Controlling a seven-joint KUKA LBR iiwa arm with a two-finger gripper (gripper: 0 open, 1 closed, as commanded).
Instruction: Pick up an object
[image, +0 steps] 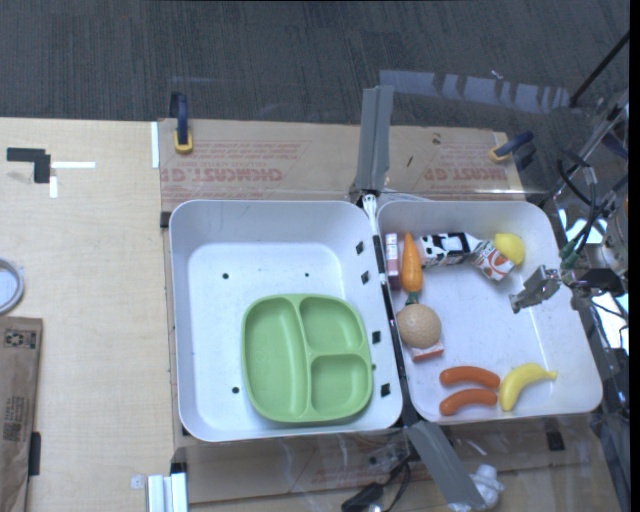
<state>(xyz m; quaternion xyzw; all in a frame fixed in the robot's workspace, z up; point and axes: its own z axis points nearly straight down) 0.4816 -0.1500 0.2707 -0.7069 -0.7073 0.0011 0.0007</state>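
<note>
Over the right bin (560, 400) the gripper (532, 291) hovers — jaws slightly apart, holding nothing.

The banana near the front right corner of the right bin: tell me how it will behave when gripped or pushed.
The banana looks like a smooth, glossy toy, so it is probably light, stiff and somewhat slippery between fingers. Its curved shape may make it pivot or rock when nudged. It lies close to the right bin wall and two sausages, which may crowd a grasp.

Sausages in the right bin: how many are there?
2. One sausage lies near the front of the right bin, and the other sausage lies just in front of it, beside the banana.
</note>
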